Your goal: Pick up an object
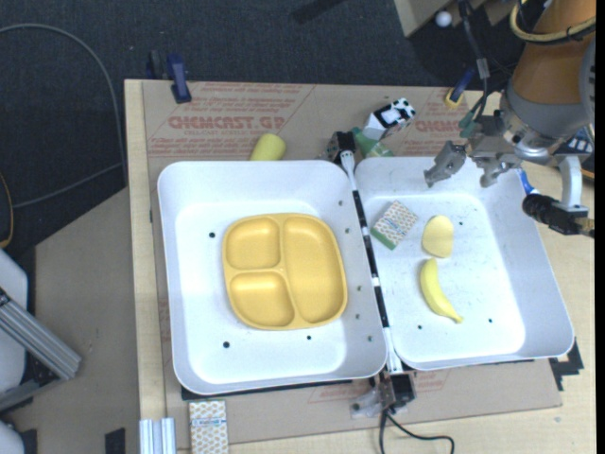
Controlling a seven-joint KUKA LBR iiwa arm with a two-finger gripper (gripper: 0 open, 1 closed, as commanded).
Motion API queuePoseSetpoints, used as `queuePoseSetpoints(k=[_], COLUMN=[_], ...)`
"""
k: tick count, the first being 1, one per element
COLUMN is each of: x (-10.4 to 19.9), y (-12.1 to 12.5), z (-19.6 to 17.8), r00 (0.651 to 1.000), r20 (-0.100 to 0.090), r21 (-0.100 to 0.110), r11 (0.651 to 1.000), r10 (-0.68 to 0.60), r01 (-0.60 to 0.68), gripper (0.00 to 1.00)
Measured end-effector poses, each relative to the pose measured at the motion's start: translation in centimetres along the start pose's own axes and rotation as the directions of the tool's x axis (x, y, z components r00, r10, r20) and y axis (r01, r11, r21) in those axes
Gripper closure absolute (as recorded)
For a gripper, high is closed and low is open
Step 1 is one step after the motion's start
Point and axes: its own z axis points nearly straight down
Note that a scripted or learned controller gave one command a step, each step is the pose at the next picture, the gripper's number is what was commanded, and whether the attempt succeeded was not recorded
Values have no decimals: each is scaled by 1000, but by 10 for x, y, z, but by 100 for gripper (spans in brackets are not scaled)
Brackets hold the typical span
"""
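The right bin holds a yellow banana, a pale yellow rounded piece just above it, and a small patterned packet near the bin's left wall. My gripper hangs open above the bin's far edge, its two fingers spread apart with nothing between them. It is up and to the right of the pale yellow piece, well clear of all three objects.
The left bin carries a yellow divided plate. Behind the bins on the cardboard lie a yellow object, a blue clip and a black-and-white toy. A patterned packet lies by the front edge.
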Motion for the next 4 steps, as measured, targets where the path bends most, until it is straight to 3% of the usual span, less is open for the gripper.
queuePoseSetpoints(k=[1,2,3,4], x=[-18,-22,-22,-22], y=[-15,-30,-29,-29], z=[91,136,125,125], r00=[1000,1000,1000,1000], r20=[0,-1,0,0], r21=[1,1,-2,-1], r11=[1000,1000,1000,1000], r10=[1,1,2,1], r01=[-1,-1,-2,-1], gripper=[0,0,100,0])
